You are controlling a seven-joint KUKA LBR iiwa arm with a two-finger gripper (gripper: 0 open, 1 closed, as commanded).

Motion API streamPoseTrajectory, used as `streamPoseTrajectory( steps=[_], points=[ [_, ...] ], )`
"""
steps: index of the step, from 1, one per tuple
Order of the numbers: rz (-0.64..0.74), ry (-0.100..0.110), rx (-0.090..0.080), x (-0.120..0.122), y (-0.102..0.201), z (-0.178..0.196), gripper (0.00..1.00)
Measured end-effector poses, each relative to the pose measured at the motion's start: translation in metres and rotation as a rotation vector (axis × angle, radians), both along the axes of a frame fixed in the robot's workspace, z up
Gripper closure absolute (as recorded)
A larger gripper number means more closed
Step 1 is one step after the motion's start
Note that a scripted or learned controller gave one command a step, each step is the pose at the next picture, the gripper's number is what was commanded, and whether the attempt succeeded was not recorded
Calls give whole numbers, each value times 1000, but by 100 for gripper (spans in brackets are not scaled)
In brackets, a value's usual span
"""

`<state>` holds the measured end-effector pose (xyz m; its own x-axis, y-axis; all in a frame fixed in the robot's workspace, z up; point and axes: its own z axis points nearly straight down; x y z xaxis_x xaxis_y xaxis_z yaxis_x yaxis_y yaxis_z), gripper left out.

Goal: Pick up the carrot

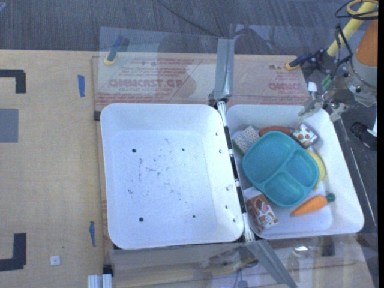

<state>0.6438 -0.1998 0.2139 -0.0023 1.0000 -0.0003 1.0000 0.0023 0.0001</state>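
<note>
Faint red lettering runs across the clear panel (157, 80) standing behind the bins, well to the left of the gripper (321, 102), but it is too washed out to read with any certainty. A shorter red mark on the panel section (282, 84) just left of the gripper is equally unreadable. The small printed cartons in the bin carry patterns too small to make out.

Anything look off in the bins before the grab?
Mostly crowding: the teal divided tray lies askew in the right bin, partly covering a yellow item and a small box. The carrot lies free against the tray's lower right edge.
</note>
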Motion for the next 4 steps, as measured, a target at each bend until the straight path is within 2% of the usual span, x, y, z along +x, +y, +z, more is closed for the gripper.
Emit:
streamPoseTrajectory(
  steps=[1, 2, 3, 4],
  points=[
    [93, 0, 0, -93, 35, 6, 0],
    [365, 1, 1, -164, 50, 14, 0],
    [559, 0, 1, -164, 42, -54, 0],
    [980, -13, -11, -160, 18, -123, 0]
  ],
)
